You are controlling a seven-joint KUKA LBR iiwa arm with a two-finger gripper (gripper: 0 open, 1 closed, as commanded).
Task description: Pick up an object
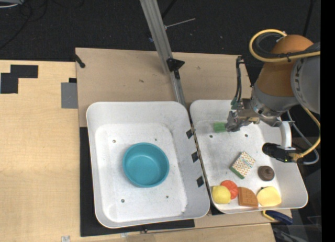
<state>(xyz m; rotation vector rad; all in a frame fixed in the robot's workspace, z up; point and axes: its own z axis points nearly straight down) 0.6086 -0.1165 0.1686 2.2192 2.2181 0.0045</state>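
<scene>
A pale wooden bench (36, 147) on a dark floor carries two white bins. The gripper (234, 123) hangs at the right bin's (225, 147) far edge, just beside a small green block (219, 127). No writing is legible.

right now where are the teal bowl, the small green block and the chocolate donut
teal bowl (146, 164), camera view, centre of its inside, left bin
small green block (219, 127), camera view, middle of its top face, right bin
chocolate donut (266, 173), camera view, on its ring, right bin
</scene>
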